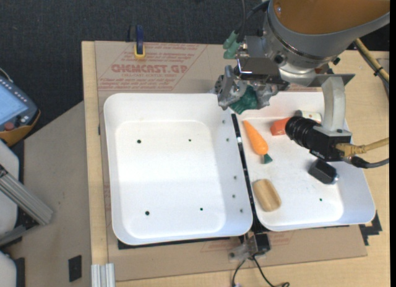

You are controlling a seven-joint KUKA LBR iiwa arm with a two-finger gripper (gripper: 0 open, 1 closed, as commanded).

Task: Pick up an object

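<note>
Camera view shows the gripper above the far edge of the right bin, its fingers closed around a dark green object; the shape and long axis of this object I cannot tell. Below it a carrot lies diagonal, green end toward the near side, beside a tan bread roll.

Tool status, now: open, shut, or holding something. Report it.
Tool: over the back edge of the right bin, with a dark green object at its tip; whether it grips that object cannot be told.
</note>
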